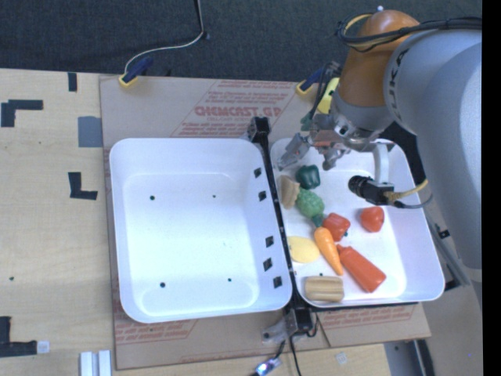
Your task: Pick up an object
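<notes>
My gripper [313, 157] hangs over the back left part of the right bin [419, 245], close to the divider. Its two grey fingers [293, 152] stand spread apart, so it is open. Just below the fingertips lies a dark green pepper [308, 176], not gripped. In front of that sit a lighter green vegetable [310, 204] and a tan piece [288, 192] by the bin wall. Further forward are a red pepper [336, 225], a red tomato [372, 218], an orange carrot [329, 251], a thick red-orange piece [362, 268], a yellow lemon [302, 249] and a bread roll [323, 288].
The left bin [188, 225] stands beside the right one, with black clips [272, 241] along the shared wall. The grey arm with its orange band [376, 53] fills the upper right. A black cable fitting [364, 188] hangs over the right bin.
</notes>
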Action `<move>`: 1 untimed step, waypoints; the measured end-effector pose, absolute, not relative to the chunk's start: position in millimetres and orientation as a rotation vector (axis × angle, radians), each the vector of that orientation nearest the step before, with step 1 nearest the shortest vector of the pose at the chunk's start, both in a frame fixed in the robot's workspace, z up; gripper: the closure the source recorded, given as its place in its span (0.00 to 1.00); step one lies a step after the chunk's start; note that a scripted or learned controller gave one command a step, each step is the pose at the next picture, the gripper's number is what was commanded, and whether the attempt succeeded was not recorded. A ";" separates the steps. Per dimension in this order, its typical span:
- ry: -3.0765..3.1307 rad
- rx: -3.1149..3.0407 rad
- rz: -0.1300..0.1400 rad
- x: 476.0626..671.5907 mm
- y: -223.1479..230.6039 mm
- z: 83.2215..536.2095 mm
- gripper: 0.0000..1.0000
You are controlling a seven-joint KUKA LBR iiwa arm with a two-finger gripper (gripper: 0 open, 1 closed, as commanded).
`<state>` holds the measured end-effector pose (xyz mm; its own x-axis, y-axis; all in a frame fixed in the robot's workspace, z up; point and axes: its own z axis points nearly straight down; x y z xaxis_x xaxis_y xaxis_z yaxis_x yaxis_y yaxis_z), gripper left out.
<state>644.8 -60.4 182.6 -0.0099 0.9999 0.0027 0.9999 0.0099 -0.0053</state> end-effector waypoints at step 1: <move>-2.215 -2.220 0.010 621.4 -106.2 110.1 0.00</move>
<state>621.4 -106.2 110.1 0.0022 1.0000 -0.0011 1.0000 -0.0022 -0.0083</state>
